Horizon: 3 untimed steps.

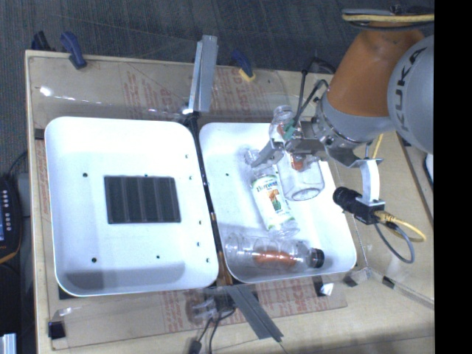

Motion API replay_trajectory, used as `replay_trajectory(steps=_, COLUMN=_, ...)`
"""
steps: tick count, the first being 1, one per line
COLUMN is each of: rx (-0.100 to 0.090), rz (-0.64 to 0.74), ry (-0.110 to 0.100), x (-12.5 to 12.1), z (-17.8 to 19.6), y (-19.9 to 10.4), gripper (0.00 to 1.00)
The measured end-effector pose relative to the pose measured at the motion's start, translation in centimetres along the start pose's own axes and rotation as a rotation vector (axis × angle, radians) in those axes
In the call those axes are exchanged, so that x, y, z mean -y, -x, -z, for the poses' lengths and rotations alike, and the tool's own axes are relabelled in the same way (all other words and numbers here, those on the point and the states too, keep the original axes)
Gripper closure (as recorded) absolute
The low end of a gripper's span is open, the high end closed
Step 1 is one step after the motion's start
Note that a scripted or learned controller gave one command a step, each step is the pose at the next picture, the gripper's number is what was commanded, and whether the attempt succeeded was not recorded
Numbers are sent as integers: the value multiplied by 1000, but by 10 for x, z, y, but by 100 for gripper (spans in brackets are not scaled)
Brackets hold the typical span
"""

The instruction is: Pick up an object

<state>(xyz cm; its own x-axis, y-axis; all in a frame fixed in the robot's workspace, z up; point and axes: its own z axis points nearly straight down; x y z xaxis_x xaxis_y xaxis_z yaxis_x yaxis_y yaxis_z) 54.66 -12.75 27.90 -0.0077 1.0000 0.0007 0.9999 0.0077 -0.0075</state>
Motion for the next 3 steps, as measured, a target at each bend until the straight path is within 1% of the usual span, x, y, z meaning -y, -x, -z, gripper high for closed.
replay_trajectory(steps=1, rx=0, rz=124, ry=0, x=-20, z=-126, y=80, gripper=0)
replay_trajectory(steps=2, rx=2, rz=407, ry=6, x=-23, z=-172, y=73, gripper=0)
replay_trajectory(steps=3, rx=11, rz=471, ry=22, x=-85, z=-176, y=84, gripper=0)
